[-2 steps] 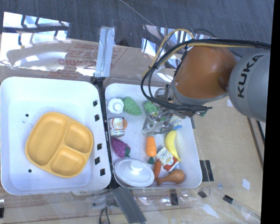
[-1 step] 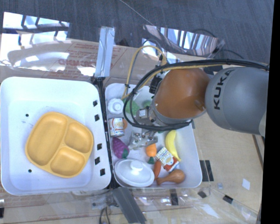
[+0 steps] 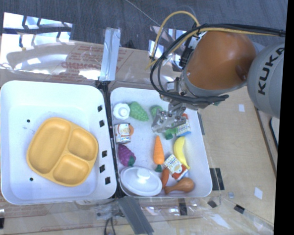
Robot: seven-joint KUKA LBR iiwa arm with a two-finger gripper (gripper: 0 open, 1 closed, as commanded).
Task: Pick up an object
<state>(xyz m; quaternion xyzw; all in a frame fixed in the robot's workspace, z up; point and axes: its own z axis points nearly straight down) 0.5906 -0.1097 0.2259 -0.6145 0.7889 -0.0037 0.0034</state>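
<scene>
Two white bins sit side by side on the surface (image 3: 234, 144). The left bin (image 3: 12, 131) holds one big yellow plate (image 3: 61, 151) with three sections. The right bin (image 3: 202, 157) is full of small play food, and I will use the orange toy carrot (image 3: 158, 150) in its middle as my marker.

The big grey arm (image 3: 266, 79) with its orange band (image 3: 217, 59) hangs over the back of the right bin. Its tool (image 3: 169, 122) is down low, just behind the carrot. It sits right by a small green thing (image 3: 156, 111) and a little carton with a label (image 3: 183, 127). I cannot tell how wide the tool is spread or whether it has hold of anything, because the arm hides it.

One white lidded bowl (image 3: 141, 181) sits in front of the carrot. One brown drumstick (image 3: 180, 186) lies in front and to the right. One yellow banana (image 3: 180, 151) lies just right of the carrot. One purple bunch of grapes (image 3: 126, 155) is to its left. One green leafy piece (image 3: 139, 111) is behind and left. One small can (image 3: 123, 133) is left of the carrot, and one white round lid (image 3: 121, 111) is behind that. One tiny box (image 3: 173, 164) lies touching the banana.
</scene>
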